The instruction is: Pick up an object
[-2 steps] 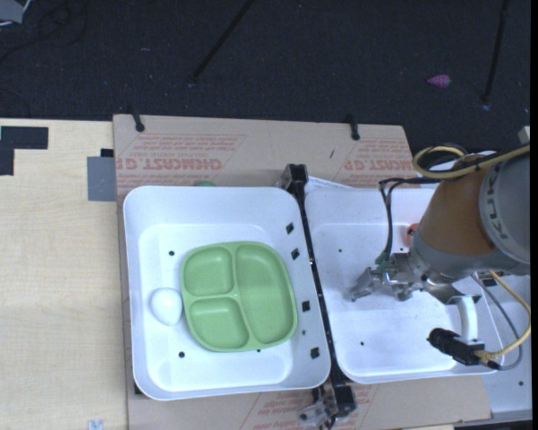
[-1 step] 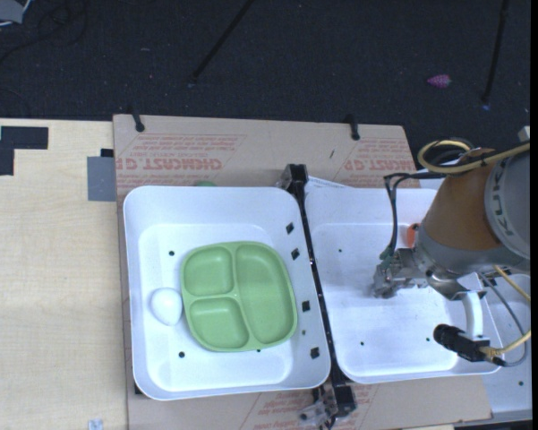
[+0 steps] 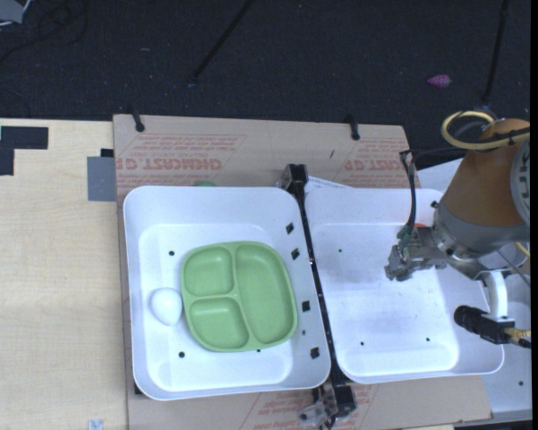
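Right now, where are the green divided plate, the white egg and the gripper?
green divided plate (image 3: pixel 239 296), camera view, on the ridge where its three compartments meet.
white egg (image 3: pixel 166 306), camera view, on the middle of its shell.
gripper (image 3: pixel 399 269), camera view, at its fingertips over the right bin.

even, fairly bright overhead light; the white bins (image 3: pixel 148 240) glare slightly, shadows are soft, the floor (image 3: pixel 251 43) is dim, focus mildly soft.

My gripper (image 3: pixel 403 262) was too small and dark to read its fingers. My arm (image 3: pixel 483 195) ran off the right edge of the frame. The small purple thing (image 3: pixel 439 81) at upper right stayed unidentifiable.
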